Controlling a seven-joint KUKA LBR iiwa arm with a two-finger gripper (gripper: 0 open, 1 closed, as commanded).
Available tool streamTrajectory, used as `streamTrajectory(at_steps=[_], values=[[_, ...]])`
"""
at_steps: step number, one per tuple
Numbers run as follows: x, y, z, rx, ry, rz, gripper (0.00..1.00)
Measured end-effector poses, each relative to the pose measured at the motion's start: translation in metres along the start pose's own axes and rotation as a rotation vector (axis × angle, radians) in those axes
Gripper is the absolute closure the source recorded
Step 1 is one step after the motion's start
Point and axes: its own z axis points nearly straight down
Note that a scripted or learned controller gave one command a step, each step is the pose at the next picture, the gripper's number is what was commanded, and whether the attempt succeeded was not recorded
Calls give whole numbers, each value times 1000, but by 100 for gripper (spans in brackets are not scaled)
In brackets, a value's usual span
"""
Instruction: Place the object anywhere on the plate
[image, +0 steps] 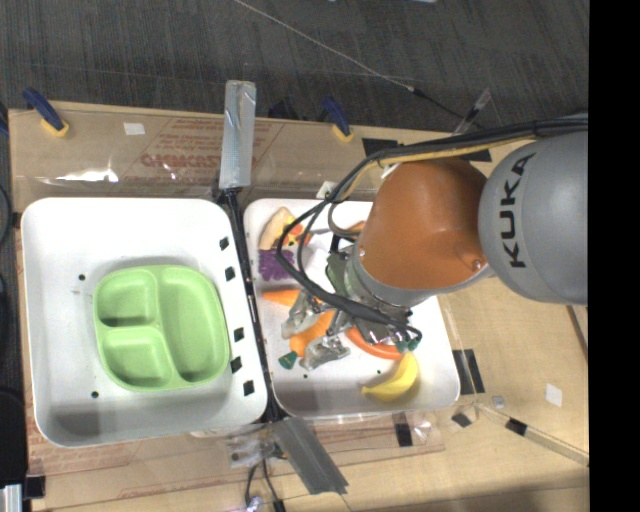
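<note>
The arm reaches in from the right of the frame, with its end effector (318, 345) low in the right bin (440, 385), among a heap of toy food. Whether it is open, closed or gripping anything cannot be told; cables and the wrist cover it. The likely objects lie at centre frame: a banana (395, 378) at the bin's lower right, an orange piece (281, 297), a purple item (271, 263) and a pale wedge (277, 222) above. Which one is targeted cannot be told.

The green plate (160, 326), three-compartment, sits in the left bin (45, 240), left of centre, well apart from the heap.

Judgement: the pick is in hand. It is best done by isolating one item, lifting straight up clear of the divider wall, then releasing low over the plate.

Legible writing: "KUKA" on the grey housing, right edge. Red print on the tabletop sheet, upper left, is unreadable.
</note>
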Motion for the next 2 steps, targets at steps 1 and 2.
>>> streamTrajectory(at_steps=[1, 2], values=[[-95, 41, -56, 0, -2, -437, 100], [-94, 40, -56, -1, 0, -436, 0]])
